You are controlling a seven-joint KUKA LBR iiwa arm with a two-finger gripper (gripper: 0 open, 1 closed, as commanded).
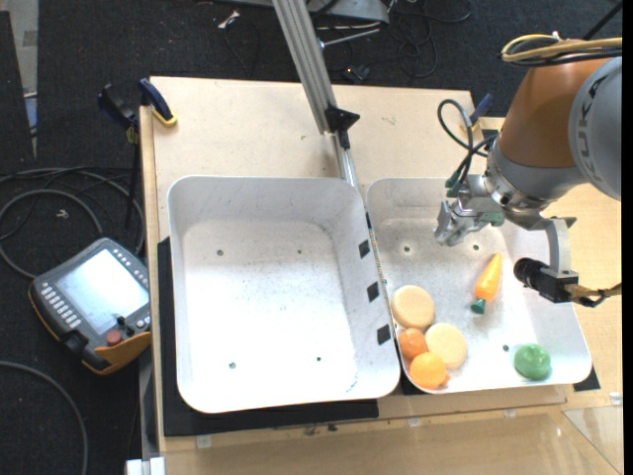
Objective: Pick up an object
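The metal two-finger gripper [457, 224] hangs low over the upper part of the right-hand shallow white bin [569, 339], right of centre in the frame; nothing sits between its tips, and from where I stand I cannot tell how wide it is set. It points down at bare bin floor, apart from every object, so to my eye it is poised rather than grasping.

Nearest to it, lower right, lies the small orange carrot-shaped toy with a green tip [487, 279], tilted and alone, which looks the easiest target. Further down, toward the bin's lower left corner, a pale cream round piece [413, 306], a second cream disc [446, 343] and two orange balls [428, 369] crowd together touching, probably harder to separate. A green ball [532, 361] rests alone near the lower right corner.

The left white bin [188, 295] fills the frame's middle, likely the drop place. A grey handheld control pendant [91, 305] lies at lower left on the floor
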